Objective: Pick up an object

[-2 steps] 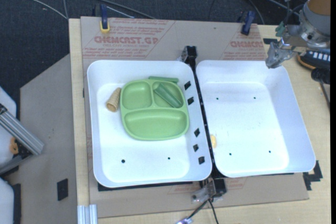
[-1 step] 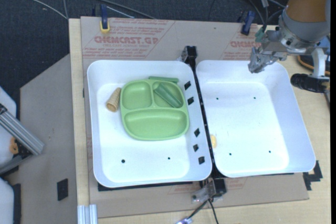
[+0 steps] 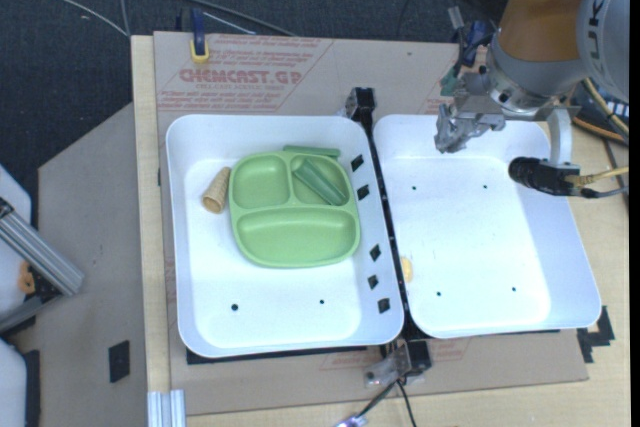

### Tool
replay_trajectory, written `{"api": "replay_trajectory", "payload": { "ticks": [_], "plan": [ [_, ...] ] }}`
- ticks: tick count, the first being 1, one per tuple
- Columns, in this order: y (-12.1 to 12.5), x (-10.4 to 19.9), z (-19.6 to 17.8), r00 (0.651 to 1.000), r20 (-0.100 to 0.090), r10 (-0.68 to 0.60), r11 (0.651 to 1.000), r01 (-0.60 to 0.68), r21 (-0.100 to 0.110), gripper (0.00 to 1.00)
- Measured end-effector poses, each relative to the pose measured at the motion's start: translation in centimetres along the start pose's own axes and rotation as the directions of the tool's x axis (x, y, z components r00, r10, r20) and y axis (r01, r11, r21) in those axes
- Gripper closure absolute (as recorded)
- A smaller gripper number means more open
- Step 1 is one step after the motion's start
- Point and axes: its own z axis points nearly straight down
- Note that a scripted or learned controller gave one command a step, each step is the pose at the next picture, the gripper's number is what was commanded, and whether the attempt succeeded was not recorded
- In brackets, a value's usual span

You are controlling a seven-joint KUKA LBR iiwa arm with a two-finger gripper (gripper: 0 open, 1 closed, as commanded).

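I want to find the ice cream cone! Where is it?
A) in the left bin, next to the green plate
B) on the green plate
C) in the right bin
A: the cone lies on the left bin floor, just left of the green plate.

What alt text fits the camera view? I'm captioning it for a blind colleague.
A green divided plate and a small tan cone lie in the left white bin, while the robot arm's tool hangs over the right bin's far edge.
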Motion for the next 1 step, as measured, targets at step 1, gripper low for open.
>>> {"api": "replay_trajectory", "payload": {
  "ticks": [1],
  "plan": [
    [-0.50,5.61,-0.55,1.000,-0.001,-0.002,1.000,0.002,-0.002,1.00]
  ]
}}
